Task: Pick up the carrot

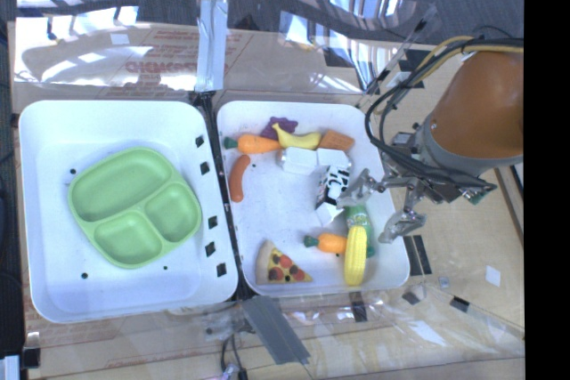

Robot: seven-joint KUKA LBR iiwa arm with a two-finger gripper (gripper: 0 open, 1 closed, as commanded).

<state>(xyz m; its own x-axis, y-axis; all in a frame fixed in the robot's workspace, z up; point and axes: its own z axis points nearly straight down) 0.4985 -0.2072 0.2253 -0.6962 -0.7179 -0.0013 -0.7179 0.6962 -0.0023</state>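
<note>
One camera, fixed above the bench (pixel 267 58), looks down at a slant on both bins (pixel 36 191), with the arm (pixel 481 111) at its right edge.

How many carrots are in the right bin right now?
2. One orange toy carrot with a green top lies near the far edge beside the yellow banana; another small orange carrot lies near the front, touching the yellow corn cob. Others may be hidden under the pile.
</note>
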